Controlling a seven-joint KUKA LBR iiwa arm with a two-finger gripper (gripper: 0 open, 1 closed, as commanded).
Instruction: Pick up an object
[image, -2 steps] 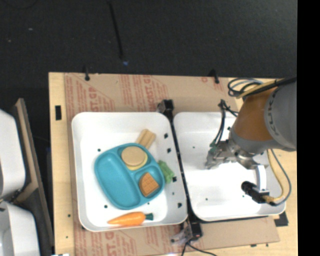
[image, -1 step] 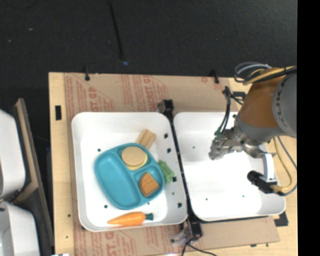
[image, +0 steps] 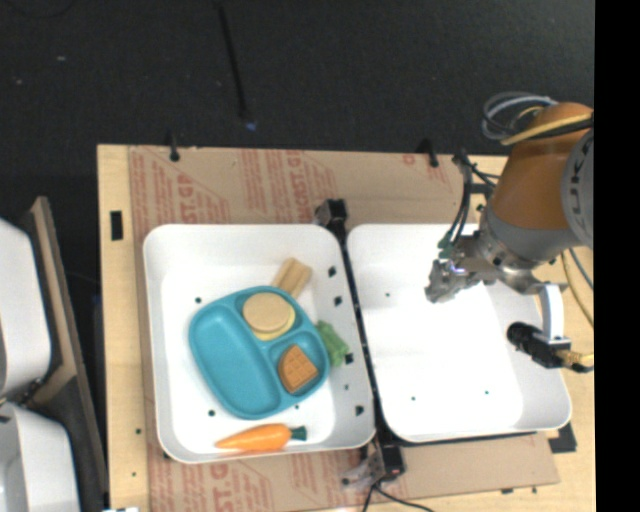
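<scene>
The left bin (image: 160, 300) holds everything worth picking, while the right bin (image: 460, 400) lies under the arm. Largest is the blue tray (image: 225, 365), a compartmented dish lying flat near the bin's middle; it looks like rigid, smooth plastic, light but wide, so a two-finger grasp would probably have to bite its raised rim and could slip. The carrot (image: 255, 437) lies lengthwise near the front wall, apart from the tray; it seems a light, hard toy, and pinching across its thick middle looks the safest hold. A tan block (image: 293, 274) leans at the tray's far edge, stiff and easy to clamp across its narrow sides. A round cookie (image: 269, 313) and a brown waffle (image: 297, 368) sit inside tray compartments, flat and low, likely awkward to get fingers under. A small green piece (image: 333, 343) rests just beside the tray's right edge. The arm (image: 535, 195) bends in from the right, its wrist tilted down and leftward, with the gripper (image: 443, 282) over the right bin's far part, well apart from all these objects; whether its tips are spread or closed I cannot tell.
</scene>
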